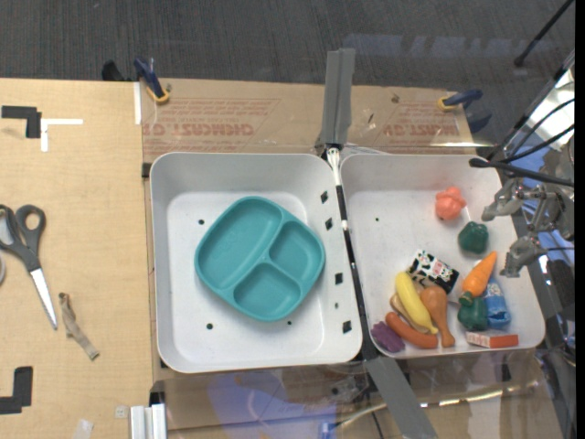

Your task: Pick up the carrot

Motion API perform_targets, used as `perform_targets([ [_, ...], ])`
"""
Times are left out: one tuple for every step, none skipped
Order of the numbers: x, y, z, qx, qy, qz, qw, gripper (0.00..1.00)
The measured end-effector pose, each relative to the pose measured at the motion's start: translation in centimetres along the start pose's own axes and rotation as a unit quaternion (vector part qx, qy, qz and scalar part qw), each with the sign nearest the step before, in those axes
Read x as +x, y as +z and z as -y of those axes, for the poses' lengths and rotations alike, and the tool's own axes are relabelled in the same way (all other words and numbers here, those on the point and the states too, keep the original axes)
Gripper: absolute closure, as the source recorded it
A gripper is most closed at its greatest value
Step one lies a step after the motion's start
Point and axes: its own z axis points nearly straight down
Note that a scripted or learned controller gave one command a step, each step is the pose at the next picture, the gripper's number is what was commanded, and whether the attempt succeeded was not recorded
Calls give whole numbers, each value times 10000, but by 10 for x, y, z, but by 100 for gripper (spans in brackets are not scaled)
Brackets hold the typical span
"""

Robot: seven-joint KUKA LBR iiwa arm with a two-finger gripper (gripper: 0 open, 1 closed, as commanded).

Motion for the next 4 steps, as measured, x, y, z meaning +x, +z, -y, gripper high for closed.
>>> perform_targets([
  [24,138,31,46,142,108,9998,0],
  [30,141,17,80,237,204,9995,0],
  [35,156,30,56,-1445,127,9894,0],
  [30,159,28,26,-1821,81,9832,0],
])
